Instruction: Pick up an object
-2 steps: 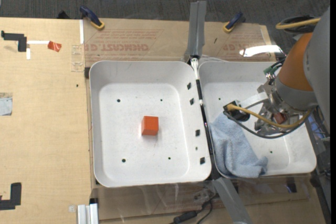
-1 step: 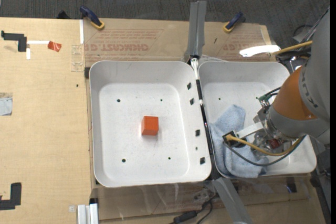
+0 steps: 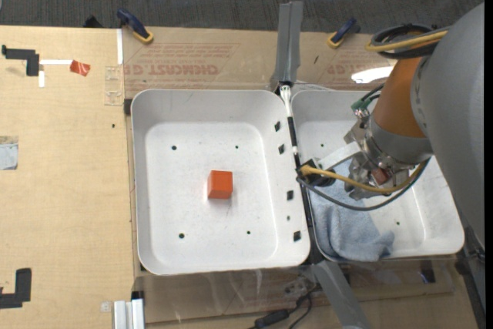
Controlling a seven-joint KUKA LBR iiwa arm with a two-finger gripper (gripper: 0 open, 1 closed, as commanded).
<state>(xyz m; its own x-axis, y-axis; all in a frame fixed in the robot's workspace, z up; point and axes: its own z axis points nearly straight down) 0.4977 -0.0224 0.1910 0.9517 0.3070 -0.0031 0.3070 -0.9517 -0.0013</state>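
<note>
End effector (image 3: pixel 368 179) over right bin (image 3: pixel 431 239), grey cloth (image 3: pixel 356 233) beneath, orange block (image 3: pixel 220 185) in left bin (image 3: pixel 154 166)

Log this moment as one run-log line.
arm: over right bin | claw: low above grey cloth | orange block: left bin, untouched | pick: not done

Open floor around orange block (image 3: pixel 220 185) in left bin (image 3: pixel 154 166); grey cloth (image 3: pixel 354 235) crowding right bin (image 3: pixel 439 231).

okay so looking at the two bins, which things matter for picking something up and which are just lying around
For the job:
small orange-red cube in the left white bin
crumpled grey-blue cloth in the right white bin
gripper above the right bin

Just lying about:
blue-and-yellow clamps on the cardboard's far edge
small red tag on the left board
</note>
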